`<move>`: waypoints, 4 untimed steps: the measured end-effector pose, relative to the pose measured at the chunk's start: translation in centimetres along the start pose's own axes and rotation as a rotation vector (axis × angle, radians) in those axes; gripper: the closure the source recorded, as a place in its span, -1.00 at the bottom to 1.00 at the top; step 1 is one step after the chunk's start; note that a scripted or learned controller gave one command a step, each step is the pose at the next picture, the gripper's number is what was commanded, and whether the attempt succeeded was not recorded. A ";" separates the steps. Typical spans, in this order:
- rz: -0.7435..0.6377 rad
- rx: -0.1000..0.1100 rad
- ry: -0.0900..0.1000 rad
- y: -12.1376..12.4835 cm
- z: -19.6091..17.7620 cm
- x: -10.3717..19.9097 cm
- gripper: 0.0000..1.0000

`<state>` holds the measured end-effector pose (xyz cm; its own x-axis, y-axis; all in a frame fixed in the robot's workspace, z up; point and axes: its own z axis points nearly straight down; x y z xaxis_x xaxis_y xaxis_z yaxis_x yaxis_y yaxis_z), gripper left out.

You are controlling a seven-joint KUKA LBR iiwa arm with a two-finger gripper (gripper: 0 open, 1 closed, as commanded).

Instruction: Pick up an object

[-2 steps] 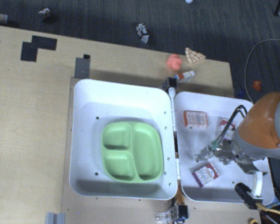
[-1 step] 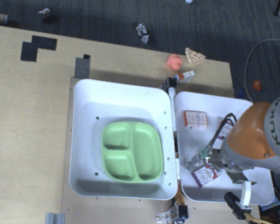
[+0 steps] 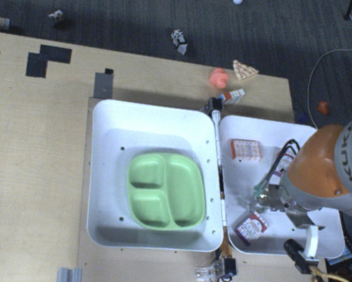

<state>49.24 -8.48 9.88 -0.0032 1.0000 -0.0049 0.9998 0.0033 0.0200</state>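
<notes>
Green tray [image 3: 166, 189] in left bin [image 3: 111, 130]; card [image 3: 245, 150] and packet [image 3: 251, 227] in right bin [image 3: 240, 128]. Hand [image 3: 263, 200] above packet, grip unclear. Tan desk [image 3: 29, 172].

Two smooth white plastic bins [image 3: 99, 160] sit on a pale, matt wooden desk [image 3: 29, 172]. A glossy green plastic tray [image 3: 164, 189] lies in one; the arm [image 3: 323, 168] shows a smooth orange band. Dark, rough carpet [image 3: 115, 5] lies beyond.
</notes>
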 end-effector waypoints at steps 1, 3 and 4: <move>0.000 0.000 0.000 0.0 0.0 0.0 -1.00; -0.006 0.005 0.004 8.4 0.2 -0.1 1.00; -0.006 0.005 0.004 8.4 0.2 -0.1 -1.00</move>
<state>57.63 -8.57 9.86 -0.0091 1.0000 -0.0014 0.9999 0.0092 0.0146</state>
